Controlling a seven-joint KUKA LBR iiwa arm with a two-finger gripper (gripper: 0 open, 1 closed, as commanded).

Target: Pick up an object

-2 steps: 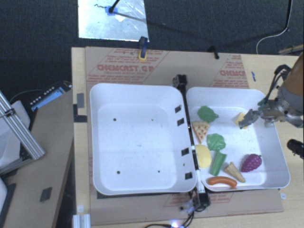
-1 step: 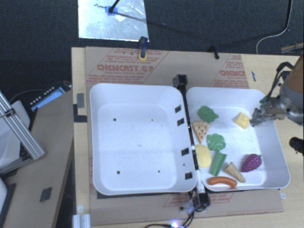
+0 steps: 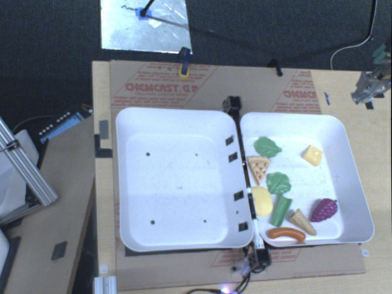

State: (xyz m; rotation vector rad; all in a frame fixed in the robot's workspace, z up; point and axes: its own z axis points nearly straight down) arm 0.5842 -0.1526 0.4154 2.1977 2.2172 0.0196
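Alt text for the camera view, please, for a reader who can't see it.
The right white plastic bin holds about nine small toy foods, among them a purple grape bunch and a yellow cheese block. The grey gripper sits off its upper right corner.

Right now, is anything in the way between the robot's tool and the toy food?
Nothing visible blocks it. The tool hangs at the view's right edge, beyond the right bin's far corner, and the yellow cheese block lies nearest it with bare bin floor around it. The other toys crowd closer together, touching near the divider.
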